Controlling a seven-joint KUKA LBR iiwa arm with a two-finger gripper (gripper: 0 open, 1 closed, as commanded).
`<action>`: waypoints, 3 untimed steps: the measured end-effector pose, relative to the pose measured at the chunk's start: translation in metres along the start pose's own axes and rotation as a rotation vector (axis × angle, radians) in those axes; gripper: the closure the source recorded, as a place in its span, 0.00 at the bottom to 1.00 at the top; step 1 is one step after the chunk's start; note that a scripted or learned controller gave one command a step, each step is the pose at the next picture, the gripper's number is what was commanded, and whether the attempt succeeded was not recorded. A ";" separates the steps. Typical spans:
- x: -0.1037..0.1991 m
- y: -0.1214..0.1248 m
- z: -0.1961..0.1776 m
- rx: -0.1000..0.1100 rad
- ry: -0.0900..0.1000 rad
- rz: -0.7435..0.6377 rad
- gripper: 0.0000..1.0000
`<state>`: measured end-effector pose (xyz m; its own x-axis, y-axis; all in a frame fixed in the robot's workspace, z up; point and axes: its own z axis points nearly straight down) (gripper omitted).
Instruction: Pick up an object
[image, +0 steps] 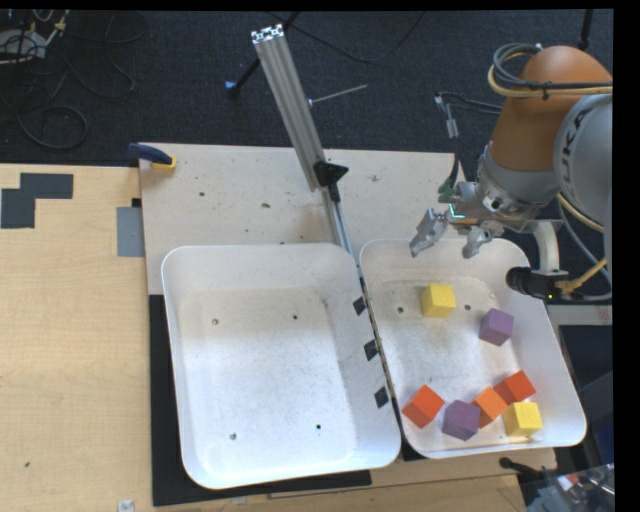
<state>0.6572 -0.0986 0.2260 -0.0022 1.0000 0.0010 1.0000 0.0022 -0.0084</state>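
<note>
The gripper (451, 237) hangs open and empty over the far rim of the right bin (566, 395), with a yellow block (437, 300) lying apart just below it. A purple block (496, 326) sits alone nearby, while the remaining blocks (472, 410) crowd the near edge.

My pincer (450, 238) hangs open over the far edge of the right bin (566, 400), holding nothing. A yellow block (438, 300) sits just below it. More blocks lie by the near edge.
</note>
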 end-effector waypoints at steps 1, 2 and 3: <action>0.000 0.001 -0.003 -0.005 -0.001 -0.002 0.00; -0.004 -0.004 0.043 0.000 -0.001 0.002 0.00; 0.000 -0.007 0.090 0.000 0.000 0.003 0.00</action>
<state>0.6490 -0.0986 0.1364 0.0011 1.0000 0.0009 1.0000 -0.0011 -0.0087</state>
